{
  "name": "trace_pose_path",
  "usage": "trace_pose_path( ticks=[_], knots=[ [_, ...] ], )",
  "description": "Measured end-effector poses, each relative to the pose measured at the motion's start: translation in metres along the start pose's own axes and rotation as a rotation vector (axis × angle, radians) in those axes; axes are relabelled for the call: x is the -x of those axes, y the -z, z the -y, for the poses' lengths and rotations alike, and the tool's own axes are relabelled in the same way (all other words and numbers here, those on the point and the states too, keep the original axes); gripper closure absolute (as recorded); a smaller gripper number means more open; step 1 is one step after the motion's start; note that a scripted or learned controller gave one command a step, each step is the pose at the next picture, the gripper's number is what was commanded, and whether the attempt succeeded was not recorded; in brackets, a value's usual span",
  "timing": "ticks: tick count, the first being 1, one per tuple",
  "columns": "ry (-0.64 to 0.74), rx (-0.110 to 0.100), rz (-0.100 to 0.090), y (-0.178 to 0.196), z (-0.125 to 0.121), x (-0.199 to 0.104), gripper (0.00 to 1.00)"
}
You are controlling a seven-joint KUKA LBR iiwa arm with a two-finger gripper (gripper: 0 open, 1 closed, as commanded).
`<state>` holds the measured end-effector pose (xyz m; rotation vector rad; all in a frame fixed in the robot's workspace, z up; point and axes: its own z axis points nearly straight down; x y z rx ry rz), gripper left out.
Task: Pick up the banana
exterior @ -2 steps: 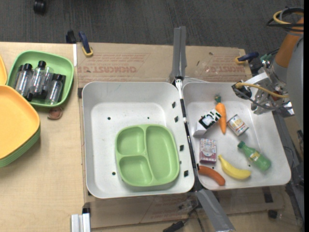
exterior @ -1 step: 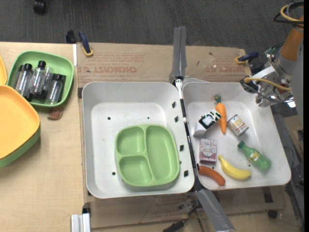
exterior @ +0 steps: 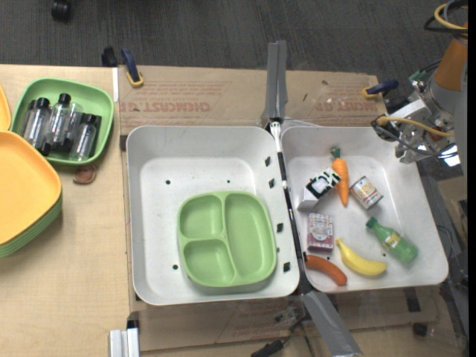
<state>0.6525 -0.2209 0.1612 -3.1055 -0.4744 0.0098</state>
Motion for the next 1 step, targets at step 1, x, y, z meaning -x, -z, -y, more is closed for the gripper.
trace_pose_path(
  ticks=[1],
  knots=[
    [0.004,0.0,0.003,0.0085,0.0007,-0.0002,1.0]
  ],
)
